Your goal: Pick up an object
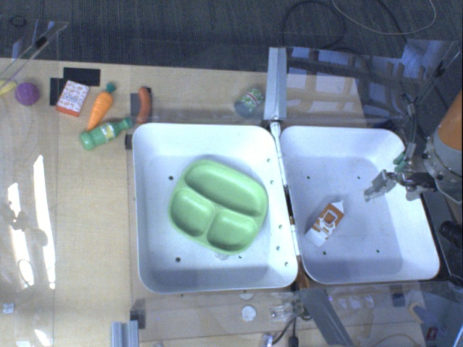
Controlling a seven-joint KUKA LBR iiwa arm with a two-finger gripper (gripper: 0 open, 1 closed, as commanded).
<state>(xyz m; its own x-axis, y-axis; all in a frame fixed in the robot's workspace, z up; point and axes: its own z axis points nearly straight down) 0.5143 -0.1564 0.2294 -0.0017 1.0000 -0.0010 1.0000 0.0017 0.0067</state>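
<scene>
A small white and orange carton point(325, 223) lies on its side near the middle of the right bin point(362, 262). A green divided plate point(218, 204) sits in the left bin point(152, 194), taking up its centre. My gripper point(378, 186) reaches in from the right edge and hovers over the right bin's right part, up and to the right of the carton and apart from it. Nothing shows in its grasp.
On the bench beyond the left bin lie a purple ball point(27, 93), a small box point(71, 97), a toy carrot point(100, 105), a green bottle point(105, 133), a brown sausage-like toy point(144, 103) and a can point(250, 100). A metal post point(274, 85) stands behind the bins' junction.
</scene>
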